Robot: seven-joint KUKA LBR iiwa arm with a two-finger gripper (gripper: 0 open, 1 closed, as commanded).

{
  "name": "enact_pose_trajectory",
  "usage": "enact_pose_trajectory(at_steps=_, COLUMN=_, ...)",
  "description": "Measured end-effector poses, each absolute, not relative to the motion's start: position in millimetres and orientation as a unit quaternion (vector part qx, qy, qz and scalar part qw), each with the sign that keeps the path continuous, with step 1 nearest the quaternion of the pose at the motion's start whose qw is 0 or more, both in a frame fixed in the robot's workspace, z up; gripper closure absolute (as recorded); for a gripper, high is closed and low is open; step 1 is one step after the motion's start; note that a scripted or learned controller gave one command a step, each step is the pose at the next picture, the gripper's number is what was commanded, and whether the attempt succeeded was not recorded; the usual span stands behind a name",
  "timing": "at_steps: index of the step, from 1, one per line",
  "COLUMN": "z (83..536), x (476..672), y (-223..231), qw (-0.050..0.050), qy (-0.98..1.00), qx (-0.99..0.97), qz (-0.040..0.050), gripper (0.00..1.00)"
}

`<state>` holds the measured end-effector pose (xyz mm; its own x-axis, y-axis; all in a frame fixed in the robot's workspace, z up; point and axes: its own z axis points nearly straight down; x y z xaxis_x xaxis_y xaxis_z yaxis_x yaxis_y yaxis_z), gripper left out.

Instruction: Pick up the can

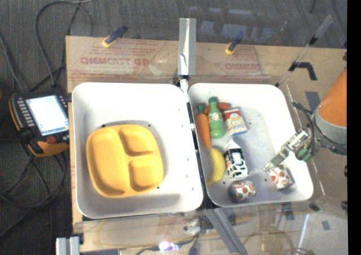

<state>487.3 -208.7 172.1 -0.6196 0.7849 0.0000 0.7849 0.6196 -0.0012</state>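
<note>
Found the gripper (278, 162) poised at the can (280, 177) in the right bin (263, 125).

Located the can at the near right corner of that bin, touching or almost touching the tool tip, a little toward the front edge from it. Could not tell whether the gripper was apart or together, nor how the can's long axis lay. Noted a second can (242, 190) on its side further left, beside the banana (215, 165); judged the first one the closer target.
</note>
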Motion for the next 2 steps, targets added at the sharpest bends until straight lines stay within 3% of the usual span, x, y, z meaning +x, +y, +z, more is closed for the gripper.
enact_pose_trajectory(at_steps=1, z=90.5, x=488.2, y=-223.9, qw=-0.007, qy=-0.917, qx=-0.400, qz=-0.0007, gripper=0.00)
enact_pose_trajectory(at_steps=2, z=101.1, x=490.9, y=-221.8, qw=-0.009, qy=-0.917, qx=-0.399, qz=-0.0030, gripper=1.00)
